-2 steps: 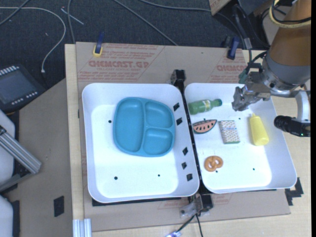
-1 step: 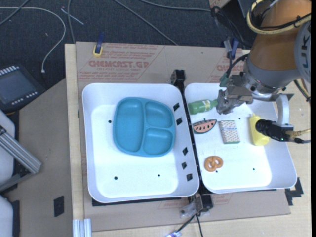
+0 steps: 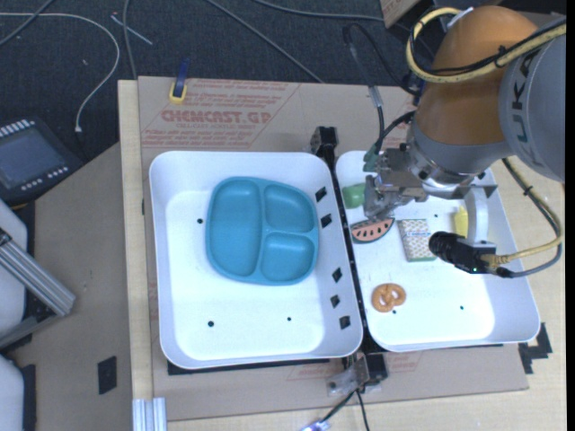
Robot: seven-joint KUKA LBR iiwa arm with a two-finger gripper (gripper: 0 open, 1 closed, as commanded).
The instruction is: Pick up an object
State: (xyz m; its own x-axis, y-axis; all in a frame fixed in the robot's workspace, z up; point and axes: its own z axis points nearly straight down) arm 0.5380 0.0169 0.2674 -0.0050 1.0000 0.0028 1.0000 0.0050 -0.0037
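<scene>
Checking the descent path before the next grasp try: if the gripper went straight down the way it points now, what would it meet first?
Most likely the watermelon slice, lying just under the gripper in the right bin. Depth is hard to judge from this slanted view, so it could instead land on bin floor beside it.

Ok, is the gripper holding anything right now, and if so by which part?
It cannot be told. The gripper is low in the right bin, just above the watermelon slice, but the view does not show anything between its fingers.
</scene>
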